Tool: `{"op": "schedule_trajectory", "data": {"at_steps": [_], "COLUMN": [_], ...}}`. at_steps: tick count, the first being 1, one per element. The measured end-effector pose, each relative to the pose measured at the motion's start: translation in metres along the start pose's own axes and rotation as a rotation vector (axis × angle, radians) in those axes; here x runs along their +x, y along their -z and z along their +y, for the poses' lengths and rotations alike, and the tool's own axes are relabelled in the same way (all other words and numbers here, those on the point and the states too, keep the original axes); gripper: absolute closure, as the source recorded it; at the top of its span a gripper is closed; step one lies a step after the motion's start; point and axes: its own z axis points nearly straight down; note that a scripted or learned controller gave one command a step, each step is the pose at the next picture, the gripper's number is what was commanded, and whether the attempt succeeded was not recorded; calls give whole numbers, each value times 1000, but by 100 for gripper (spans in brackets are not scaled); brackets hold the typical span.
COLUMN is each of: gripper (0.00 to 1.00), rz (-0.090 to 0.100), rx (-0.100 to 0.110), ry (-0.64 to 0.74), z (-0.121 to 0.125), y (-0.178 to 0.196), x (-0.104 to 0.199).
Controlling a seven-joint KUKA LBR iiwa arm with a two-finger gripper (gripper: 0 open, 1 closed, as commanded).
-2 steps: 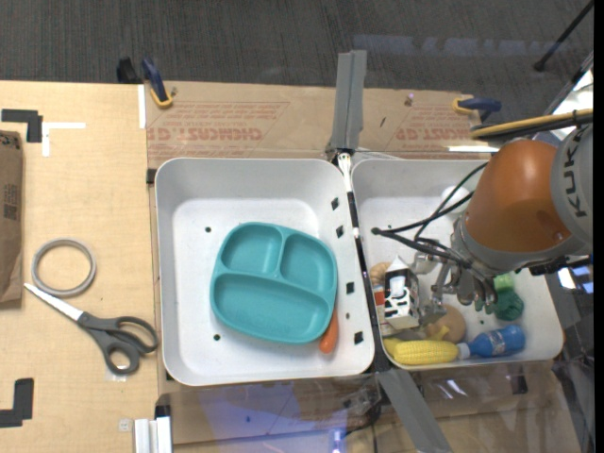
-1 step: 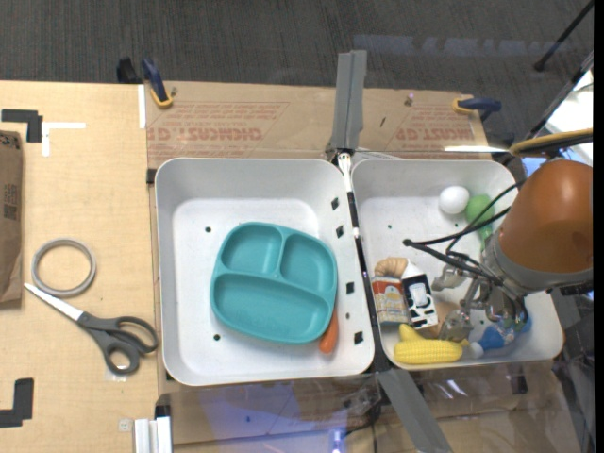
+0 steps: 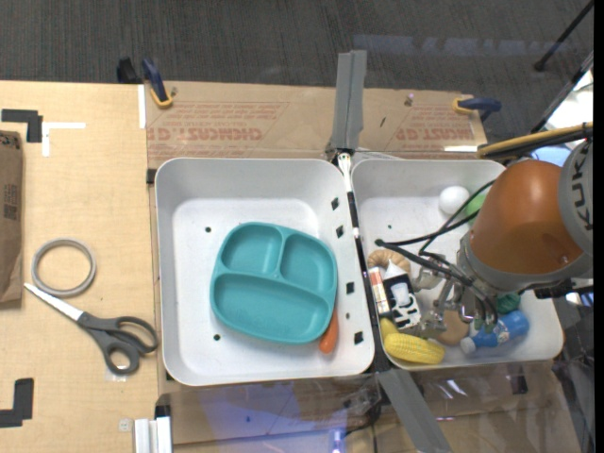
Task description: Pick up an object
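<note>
Claw (image 3: pixel 444 317) low in right bin (image 3: pixel 415 173), beside corn (image 3: pixel 412 349).

Printed in red, upside down and mirrored, on the flat brown cardboard sheet (image 3: pixel 236 121) behind the two white bins: roughly "CHEMCAZ, GP" on the left half, repeated on the right half (image 3: pixel 429 132). Large white letters, likely "KU", at the grey arm's edge (image 3: pixel 578 196). Black-and-white marks on a small packet (image 3: pixel 401 302) in the right bin (image 3: pixel 415 177), too small to read.
</note>
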Motion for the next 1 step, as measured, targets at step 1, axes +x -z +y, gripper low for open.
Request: {"op": "schedule_trajectory", "data": {"at_steps": [1], "gripper": [0], "rz": [10], "rx": [1], "ry": [-83], "z": [-80], "y": [-3], "x": [-76]}}
